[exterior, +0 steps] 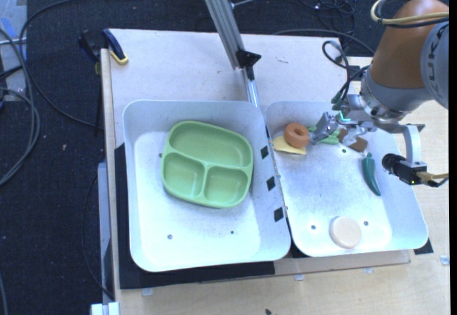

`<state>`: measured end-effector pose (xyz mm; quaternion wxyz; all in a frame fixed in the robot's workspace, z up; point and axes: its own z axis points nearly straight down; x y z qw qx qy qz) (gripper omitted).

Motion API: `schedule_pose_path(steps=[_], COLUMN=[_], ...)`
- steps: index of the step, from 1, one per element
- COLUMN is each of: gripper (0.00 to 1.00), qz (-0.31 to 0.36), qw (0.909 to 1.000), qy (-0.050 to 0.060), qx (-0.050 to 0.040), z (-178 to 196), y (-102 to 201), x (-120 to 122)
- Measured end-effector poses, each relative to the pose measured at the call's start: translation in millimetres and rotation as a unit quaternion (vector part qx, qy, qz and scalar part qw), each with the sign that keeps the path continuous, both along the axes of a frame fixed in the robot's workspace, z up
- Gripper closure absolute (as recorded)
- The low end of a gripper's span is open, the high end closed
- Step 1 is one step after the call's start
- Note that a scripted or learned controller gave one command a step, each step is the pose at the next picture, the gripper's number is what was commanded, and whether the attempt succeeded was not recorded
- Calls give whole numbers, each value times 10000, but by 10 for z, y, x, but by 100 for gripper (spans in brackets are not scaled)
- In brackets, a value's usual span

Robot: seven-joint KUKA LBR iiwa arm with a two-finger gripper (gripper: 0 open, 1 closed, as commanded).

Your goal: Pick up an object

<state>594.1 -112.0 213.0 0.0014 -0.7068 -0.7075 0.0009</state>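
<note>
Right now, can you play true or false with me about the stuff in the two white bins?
1. The green tray sits in the left bin. True.
2. The green tray has five sections. False: it has three.
3. The doughnut lies in the right bin, near the divide between the bins. True.
4. The green pepper lies on the green tray. False: it lies in the right bin.
5. The pale round disc is near the right bin's front edge. True.
</note>
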Motion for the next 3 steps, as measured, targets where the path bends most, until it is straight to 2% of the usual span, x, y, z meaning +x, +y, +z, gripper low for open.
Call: schedule_pose_path(steps=[1, 3], gripper=[0, 0], qz=[2, -7], qw=[10000, 10000], qy=[-14, -7], qx=[-3, -5], z=[11, -1148], y=[-1, -10], x=[7, -6])
